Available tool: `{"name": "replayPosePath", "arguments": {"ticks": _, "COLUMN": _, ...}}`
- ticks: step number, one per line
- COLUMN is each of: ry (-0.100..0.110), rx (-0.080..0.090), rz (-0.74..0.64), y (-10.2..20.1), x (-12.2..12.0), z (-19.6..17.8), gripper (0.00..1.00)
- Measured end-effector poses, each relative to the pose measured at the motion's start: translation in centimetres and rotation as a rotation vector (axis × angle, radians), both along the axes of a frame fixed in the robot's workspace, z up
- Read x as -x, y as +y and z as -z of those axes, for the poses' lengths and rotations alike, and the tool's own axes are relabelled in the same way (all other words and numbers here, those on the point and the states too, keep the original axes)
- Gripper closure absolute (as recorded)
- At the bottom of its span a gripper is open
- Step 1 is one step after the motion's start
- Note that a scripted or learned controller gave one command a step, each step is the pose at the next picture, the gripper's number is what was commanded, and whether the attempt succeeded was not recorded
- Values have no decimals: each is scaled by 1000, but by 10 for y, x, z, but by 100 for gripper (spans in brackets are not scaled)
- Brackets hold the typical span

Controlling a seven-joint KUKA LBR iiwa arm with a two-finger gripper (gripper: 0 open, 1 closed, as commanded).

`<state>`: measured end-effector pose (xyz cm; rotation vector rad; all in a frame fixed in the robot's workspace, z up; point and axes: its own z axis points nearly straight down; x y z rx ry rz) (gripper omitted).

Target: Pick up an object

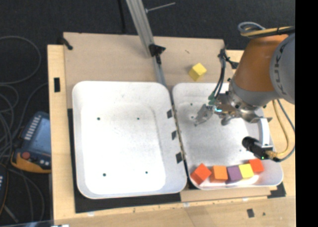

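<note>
My gripper (202, 116) hangs over the upper middle of the right bin (218, 141), with nothing visible between its fingers. Along that bin's front edge lies a row of blocks: an orange-red block (201, 173), an orange block (219, 172), a purple block (233, 173), a yellow block (246, 171) and a red block (257, 165). They sit well below the gripper in the view. A yellow cube (197, 71) rests on the bench behind the right bin.
The left bin (124, 136) lies beside the right one. A slanted metal rail (141, 22) rises from between the bins at the back. A handheld pendant (35, 141) and cables lie on the floor at the left.
</note>
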<state>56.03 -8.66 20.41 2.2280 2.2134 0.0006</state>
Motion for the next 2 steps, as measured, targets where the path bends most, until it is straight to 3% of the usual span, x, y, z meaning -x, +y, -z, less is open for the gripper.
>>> {"name": "replayPosePath", "arguments": {"ticks": 1, "ry": -4, "rx": 1, "rz": 7, "y": -2, "x": -1, "z": -11, "gripper": 100}}
{"name": "replayPosePath", "arguments": {"ticks": 2, "ry": 3, "rx": -3, "rz": -14, "y": 69, "x": 21, "z": 8, "gripper": 100}}
